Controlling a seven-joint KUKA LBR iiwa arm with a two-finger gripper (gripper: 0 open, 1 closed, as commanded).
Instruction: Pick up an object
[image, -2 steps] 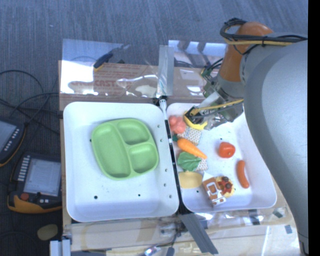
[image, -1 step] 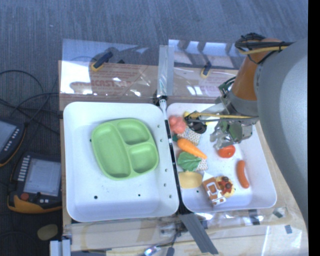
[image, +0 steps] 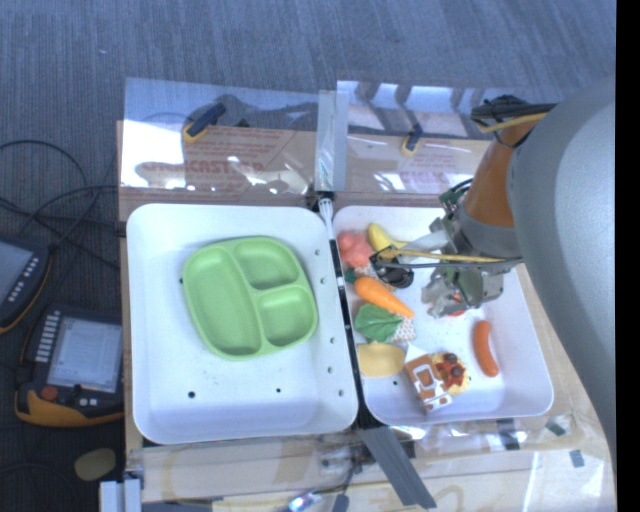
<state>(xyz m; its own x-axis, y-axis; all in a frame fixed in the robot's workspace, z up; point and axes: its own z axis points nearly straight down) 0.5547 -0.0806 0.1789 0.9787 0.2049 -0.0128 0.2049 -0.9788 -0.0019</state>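
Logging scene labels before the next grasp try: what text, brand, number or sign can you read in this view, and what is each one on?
Red lettering on the clear panel behind the left bin: blurred by glare, not readable.
Screen of the handheld pendant left of the bench: too small to read.
Toy foods in the right bin: no text seen.
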